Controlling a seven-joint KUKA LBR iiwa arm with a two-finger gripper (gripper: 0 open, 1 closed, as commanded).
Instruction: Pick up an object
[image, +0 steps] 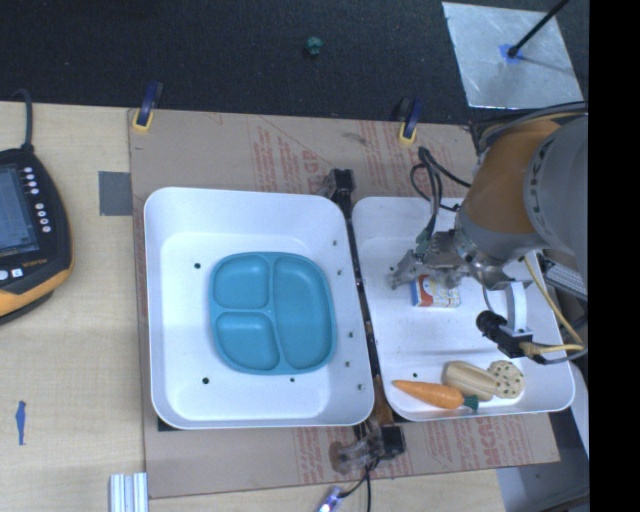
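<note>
My gripper (432, 272) hangs low over the middle of the right bin (385, 225), reaching in from the right under the grey arm with its orange band. Just below it lies a small white carton with red and blue print (437, 293), partly covered by the gripper body. Whether the gripper touches the carton I cannot tell. Along the bin's front edge lie an orange carrot (428, 393), a tan wooden roll (469, 378) and a round spotted cookie (506, 379).
The left bin (170, 225) holds a blue divided plate (271, 311). A black and orange teach pendant (25, 235) lies on the bench at the far left. Black cables (520, 343) trail from the arm over the right bin's right side.
</note>
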